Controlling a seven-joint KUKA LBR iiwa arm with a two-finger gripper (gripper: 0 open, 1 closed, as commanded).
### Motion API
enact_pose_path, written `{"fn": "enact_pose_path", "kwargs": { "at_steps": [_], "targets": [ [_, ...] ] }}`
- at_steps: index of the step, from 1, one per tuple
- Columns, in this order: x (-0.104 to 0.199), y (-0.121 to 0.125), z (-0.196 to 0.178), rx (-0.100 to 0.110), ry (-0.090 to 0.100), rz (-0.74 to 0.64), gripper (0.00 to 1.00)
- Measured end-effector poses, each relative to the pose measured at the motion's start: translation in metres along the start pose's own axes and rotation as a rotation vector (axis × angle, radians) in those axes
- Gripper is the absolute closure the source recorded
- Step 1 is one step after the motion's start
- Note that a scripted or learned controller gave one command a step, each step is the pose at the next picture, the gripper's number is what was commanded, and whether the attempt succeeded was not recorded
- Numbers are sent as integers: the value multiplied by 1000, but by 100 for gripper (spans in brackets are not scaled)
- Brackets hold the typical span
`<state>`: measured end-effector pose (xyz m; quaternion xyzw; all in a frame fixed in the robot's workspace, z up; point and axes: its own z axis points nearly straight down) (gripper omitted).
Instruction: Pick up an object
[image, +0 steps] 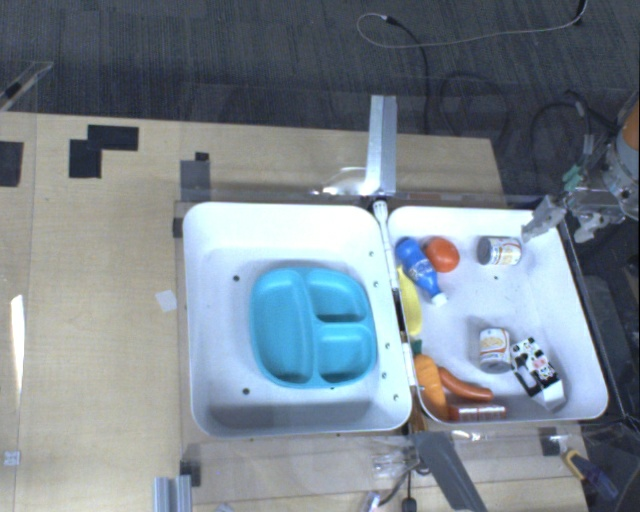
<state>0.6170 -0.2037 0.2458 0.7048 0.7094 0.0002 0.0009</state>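
Start with the tabletop (90, 330): it carries the left bin (210, 300) and the right bin (575, 330) side by side, sharing a centre divider. In the left bin a blue divided tray (305, 325) lies flat in the middle, by itself. The right bin holds the pickable clutter, mostly pushed toward its 9 and 6 o'clock sides: a blue bottle (418, 266) and a yellow piece (409, 305) lean along the divider, an orange ball (442, 254) touches the bottle, and an orange carrot-like toy (450, 385) lies across the 7 o'clock corner. Two small cans stand more apart, one can (499, 251) near 12 o'clock and another can (493, 348) near the centre, just beside a black-and-white box (535, 368).

Your gripper (545, 216) hangs over the bin's 1 o'clock corner; whether it is apart or together, you cannot tell. Nothing shows between its tips. The nearest candidate is the 12 o'clock can, at roughly the gripper's 8 o'clock, near but apart.
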Motion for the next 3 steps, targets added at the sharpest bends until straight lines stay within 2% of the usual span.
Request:
{"fn": "enact_pose_path", "kwargs": {
  "at_steps": [1, 2, 3],
  "targets": [
    [0, 39, 150, -3, 0, -32, 0],
    [2, 43, 137, -9, -3, -41, 100],
    [59, 39, 59, -3, 0, -99, 100]
  ]
}}
